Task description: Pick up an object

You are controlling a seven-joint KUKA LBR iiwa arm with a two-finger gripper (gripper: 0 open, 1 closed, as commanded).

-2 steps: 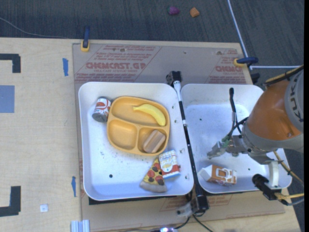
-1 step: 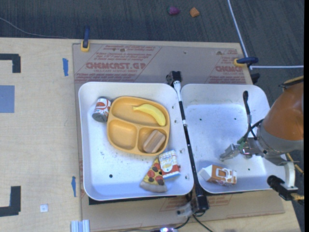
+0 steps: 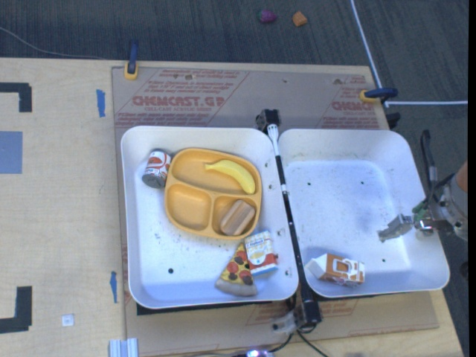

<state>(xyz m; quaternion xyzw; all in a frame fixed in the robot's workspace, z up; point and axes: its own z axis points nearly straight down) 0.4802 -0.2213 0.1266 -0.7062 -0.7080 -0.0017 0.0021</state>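
A small white and orange carton point(image 3: 338, 268) lies on its side near the front edge of the right bin point(image 3: 349, 155). My gripper point(image 3: 401, 227) hangs low over that bin's right side, to the right of the carton and a little behind it, and nothing shows in its grip. In the left bin point(image 3: 141, 259) sits a yellow divided plate point(image 3: 186, 203) that holds a banana point(image 3: 232, 173) and a brown bun point(image 3: 238, 217). Beside the plate are a toppled can point(image 3: 155, 168), a toy pizza slice point(image 3: 238, 274) and a small juice box point(image 3: 260, 251).
A black clamp strip point(image 3: 282, 199) runs between the two bins. Both bins rest on a cardboard sheet point(image 3: 223, 95) clipped to the bench. A white cable point(image 3: 364, 28) crosses the dark floor behind, where two small toys point(image 3: 282, 17) lie.
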